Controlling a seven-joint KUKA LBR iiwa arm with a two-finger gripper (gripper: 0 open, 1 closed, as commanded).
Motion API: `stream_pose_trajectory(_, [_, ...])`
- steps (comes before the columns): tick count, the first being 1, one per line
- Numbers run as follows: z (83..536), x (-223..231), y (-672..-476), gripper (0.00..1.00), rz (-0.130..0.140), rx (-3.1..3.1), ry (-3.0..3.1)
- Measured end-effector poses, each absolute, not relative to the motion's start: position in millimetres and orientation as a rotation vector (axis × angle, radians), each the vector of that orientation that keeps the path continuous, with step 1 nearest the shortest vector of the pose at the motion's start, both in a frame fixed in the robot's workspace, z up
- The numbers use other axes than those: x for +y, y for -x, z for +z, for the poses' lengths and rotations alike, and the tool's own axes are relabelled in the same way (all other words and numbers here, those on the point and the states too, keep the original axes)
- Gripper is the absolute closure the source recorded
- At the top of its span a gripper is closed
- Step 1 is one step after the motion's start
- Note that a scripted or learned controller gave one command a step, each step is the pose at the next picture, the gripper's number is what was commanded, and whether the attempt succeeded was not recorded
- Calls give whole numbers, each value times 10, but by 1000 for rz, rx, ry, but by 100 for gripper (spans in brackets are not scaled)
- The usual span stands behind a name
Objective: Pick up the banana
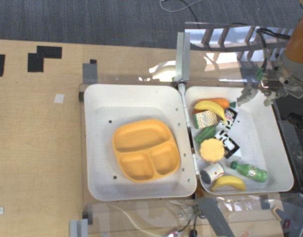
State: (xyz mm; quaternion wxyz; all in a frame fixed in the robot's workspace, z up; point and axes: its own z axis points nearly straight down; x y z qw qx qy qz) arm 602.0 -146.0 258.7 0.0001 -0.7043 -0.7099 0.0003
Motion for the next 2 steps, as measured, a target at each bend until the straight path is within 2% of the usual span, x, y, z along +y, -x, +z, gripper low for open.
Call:
stream_pose_trajectory(1, [1821,-580,-6660,0,-1,-2491,1915])
stream_pose_trajectory(2, [2962,89,-6708,0,-4,-2408,2022])
